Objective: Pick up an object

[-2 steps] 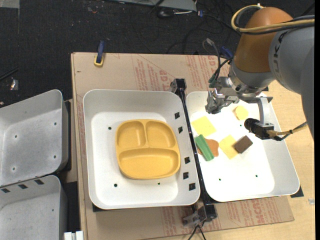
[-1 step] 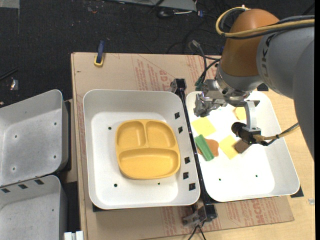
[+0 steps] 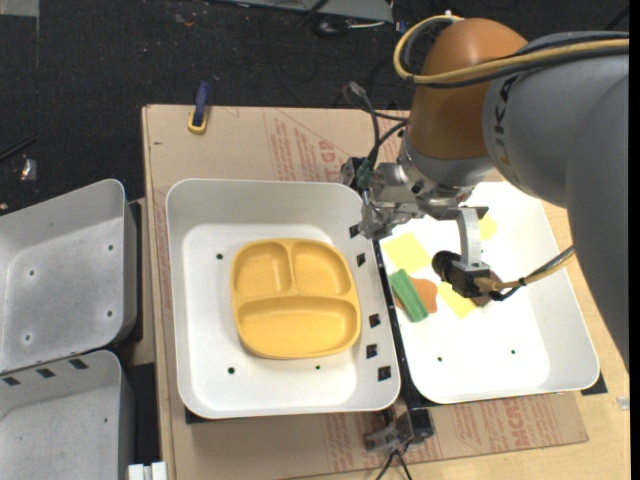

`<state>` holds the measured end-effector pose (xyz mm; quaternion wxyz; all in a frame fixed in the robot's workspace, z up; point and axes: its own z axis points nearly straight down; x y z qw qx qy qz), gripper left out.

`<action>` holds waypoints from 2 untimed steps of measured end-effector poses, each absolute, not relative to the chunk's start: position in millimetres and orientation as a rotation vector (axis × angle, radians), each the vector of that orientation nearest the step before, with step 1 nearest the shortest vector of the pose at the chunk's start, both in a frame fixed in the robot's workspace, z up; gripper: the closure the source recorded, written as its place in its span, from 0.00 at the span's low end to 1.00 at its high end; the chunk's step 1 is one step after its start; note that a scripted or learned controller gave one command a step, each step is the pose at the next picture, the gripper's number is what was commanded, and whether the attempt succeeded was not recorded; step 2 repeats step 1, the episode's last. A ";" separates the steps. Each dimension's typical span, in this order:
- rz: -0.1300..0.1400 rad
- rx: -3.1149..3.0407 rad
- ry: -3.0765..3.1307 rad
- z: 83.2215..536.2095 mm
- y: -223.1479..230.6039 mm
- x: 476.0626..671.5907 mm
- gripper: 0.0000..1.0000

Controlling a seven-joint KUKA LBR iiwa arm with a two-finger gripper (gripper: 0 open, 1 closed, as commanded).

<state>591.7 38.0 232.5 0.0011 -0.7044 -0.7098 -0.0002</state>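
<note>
The right bin [image 3: 520, 368] holds a small cluster of things near its left wall. A green block [image 3: 408, 295] lies at a slant, with an orange piece [image 3: 427, 291] touching its right side. A pale yellow flat piece [image 3: 404, 251] rests just above them, and another yellow piece [image 3: 461, 305] lies to the right. My gripper [image 3: 373, 218] hangs over the wall between the two bins, just up and left of the cluster. Nothing shows in its grasp.
A yellow divided plate [image 3: 296, 298] lies in the middle of the left bin [image 3: 200, 368]. The arm's orange band and grey body cover the right bin's far part. A blue and yellow tool [image 3: 200, 107] lies on the cardboard at the back left.
</note>
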 end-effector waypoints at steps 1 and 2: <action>0.000 -2.210 -2.229 241.4 92.3 571.9 1.00; 0.000 -2.210 -2.229 241.4 92.3 571.9 1.00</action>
